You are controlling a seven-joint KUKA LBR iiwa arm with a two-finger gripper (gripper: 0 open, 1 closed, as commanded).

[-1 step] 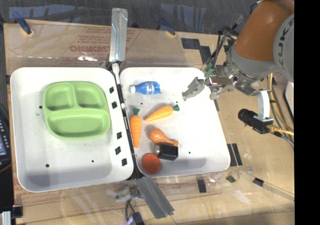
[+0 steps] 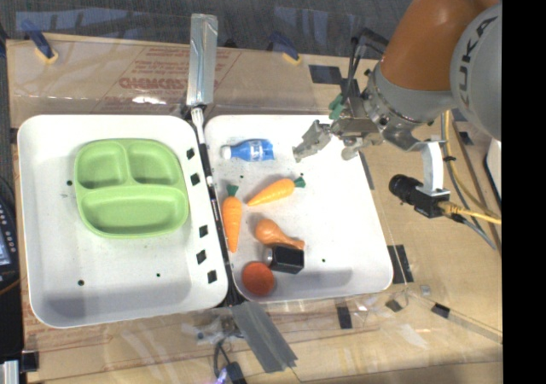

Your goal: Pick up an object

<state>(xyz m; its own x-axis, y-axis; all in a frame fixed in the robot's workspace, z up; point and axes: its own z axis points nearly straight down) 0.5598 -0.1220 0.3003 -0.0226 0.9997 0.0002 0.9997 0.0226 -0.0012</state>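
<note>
Two bins: left bin (image 2: 43,203) and right bin (image 2: 358,229), white and shallow, side by side on the bench (image 2: 461,348).
Left bin: holds a green tray (image 2: 132,186) with three compartments, lying flat near the far end.
Right bin: holds all the loose items, clustered toward its left half.
Bottle (image 2: 249,150): small, blue with a white cap, lying on its side near the far left corner of the right bin.
Carrots: one carrot (image 2: 273,192) lies at a slant near the middle, tip to the left; a second carrot (image 2: 231,222) lies along the left wall, just beside the divider.
Squash (image 2: 275,232): tan, pear-shaped, below the slanted carrot, touching a black block (image 2: 287,258).
Tomato (image 2: 258,279): red, round, near the front wall, just beside the black block.
Arm (image 2: 444,41): reaches in from the right, orange band above the wrist.
Gripper (image 2: 328,142): above the far edge of the right bin, to the right of the bottle and apart from every item.
Fingers: spread apart, with nothing between them.
</note>
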